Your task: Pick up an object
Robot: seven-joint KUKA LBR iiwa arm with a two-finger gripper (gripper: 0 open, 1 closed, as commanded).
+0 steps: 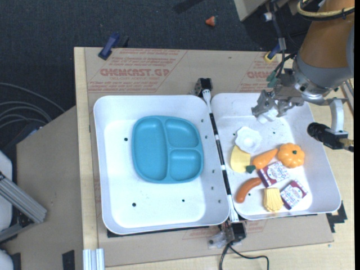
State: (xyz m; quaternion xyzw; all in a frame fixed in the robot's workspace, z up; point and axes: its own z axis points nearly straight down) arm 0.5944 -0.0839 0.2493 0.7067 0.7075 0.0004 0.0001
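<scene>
My gripper (274, 109) hangs over the far part of the right bin (320, 173), a little behind the pile of toy food. A small white lump (269, 116) sits right at its tip; whether it is gripped I cannot tell. Closest to the gripper lies a white egg-like piece (247, 138). In front of that are a yellow cheese wedge (240, 161), an orange carrot (264, 158) and an orange pumpkin (291, 155). Nearer the front lie a brown sausage (247, 189), two purple-and-white packets (274, 173) (293, 194) and a yellow ridged piece (273, 199).
The left bin (112, 196) holds a blue divided plate (167, 149). A black clip (203, 86) sits at the far end of the wall between the bins. Both bins rest on a brown board (140, 69); a blue item (109, 45) lies at its far left edge.
</scene>
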